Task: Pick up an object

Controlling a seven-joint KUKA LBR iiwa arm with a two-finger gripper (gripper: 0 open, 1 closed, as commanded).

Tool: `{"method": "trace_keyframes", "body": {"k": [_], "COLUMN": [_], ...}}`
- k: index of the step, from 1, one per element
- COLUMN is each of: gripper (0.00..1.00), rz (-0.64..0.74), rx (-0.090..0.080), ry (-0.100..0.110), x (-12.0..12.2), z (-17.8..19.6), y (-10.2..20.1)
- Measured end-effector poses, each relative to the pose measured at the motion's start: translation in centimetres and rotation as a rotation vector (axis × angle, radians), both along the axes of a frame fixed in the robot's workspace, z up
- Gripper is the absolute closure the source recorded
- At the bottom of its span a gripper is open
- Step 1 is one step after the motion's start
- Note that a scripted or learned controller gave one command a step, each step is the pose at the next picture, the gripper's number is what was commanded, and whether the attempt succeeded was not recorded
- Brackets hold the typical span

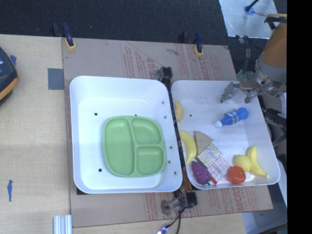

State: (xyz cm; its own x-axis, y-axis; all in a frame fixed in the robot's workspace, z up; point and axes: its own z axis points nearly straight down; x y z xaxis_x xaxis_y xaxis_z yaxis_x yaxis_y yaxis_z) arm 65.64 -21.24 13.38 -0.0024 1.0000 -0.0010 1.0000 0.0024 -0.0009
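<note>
Camera view, tool (239,92) blurred, arm (274,52) cropped

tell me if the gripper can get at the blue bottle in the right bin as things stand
Probably yes. The blue bottle lies alone on bare bin floor, apart from the other items, and the gripper hangs just above it in the right bin with nothing between them.
</note>
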Motion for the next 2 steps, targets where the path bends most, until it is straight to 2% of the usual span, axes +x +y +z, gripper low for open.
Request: {"method": "trace_keyframes", "body": {"k": [1,2], "gripper": [0.00,0.00], "rz": [0.003,0.004], "rx": [0.000,0.000], "ry": [0.003,0.001], "x": [-2.4,0.0], "z": [-4.2,-4.1], "y": [0.1,4.6]}}
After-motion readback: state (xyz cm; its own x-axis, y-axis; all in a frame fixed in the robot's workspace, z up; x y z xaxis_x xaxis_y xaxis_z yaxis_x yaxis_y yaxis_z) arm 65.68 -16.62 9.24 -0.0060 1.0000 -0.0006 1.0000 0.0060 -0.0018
